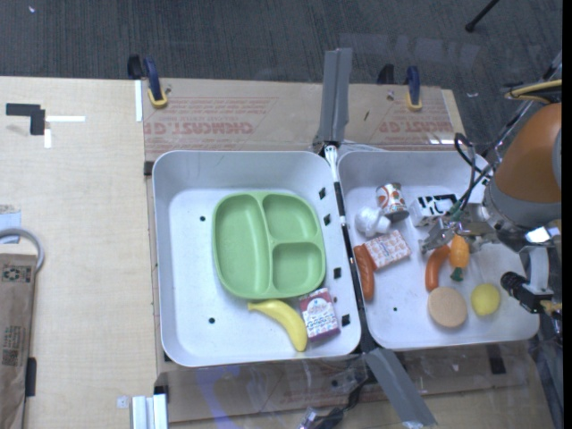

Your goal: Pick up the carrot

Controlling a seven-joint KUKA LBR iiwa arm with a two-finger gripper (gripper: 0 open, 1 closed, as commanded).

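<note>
The carrot (458, 252) is a short orange piece with a green end pointing toward the front of the right bin (407, 333). It sits near the bin's right side. My gripper (447, 233) is low over the bin, directly at the carrot's far end and touching or nearly touching it. The metal parts overlap the carrot's top, so the grip itself is hidden. The grey arm with its orange band (529, 164) reaches in from the right.
A red-orange chili-like piece (433, 269) lies just left of the carrot. A round bun (447, 308) and a lemon (485, 299) sit in front. A sausage (365, 272), a snack packet (387, 249) and a small can (391, 200) lie further left. The left bin holds a green tray (268, 244), a banana (284, 319) and a small box (319, 315).
</note>
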